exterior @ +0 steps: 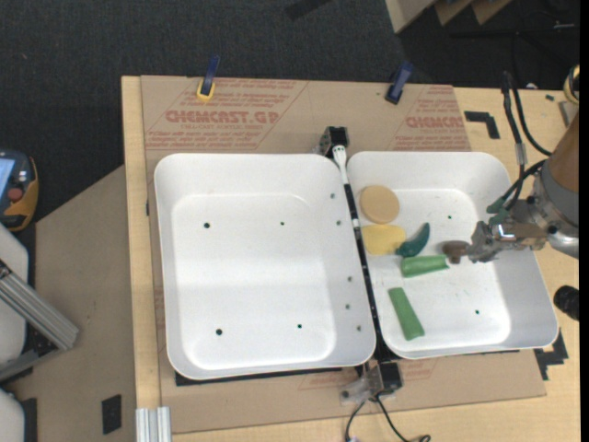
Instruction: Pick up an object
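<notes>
Nearest, lying in the right bin (529, 330): green block (405, 313), small, likely light and stiff; take it across its narrow sides. Beyond it: green cylinder (423, 265), teal curved piece (416, 240), yellow piece (382, 239), tan disc (379, 203), crowding together. Gripper (457, 251) is hovering just right of the cylinder; jaws' state cannot be told. Left bin (248, 265) is sitting alongside on the cardboard-covered counter (276, 109); dark carpet (138, 17) is lying behind.

Just left of the gripper (457, 250) a green block (424, 265) and teal piece (416, 239) crowd the way; below it, bare bin floor (479, 293) lies open.
</notes>
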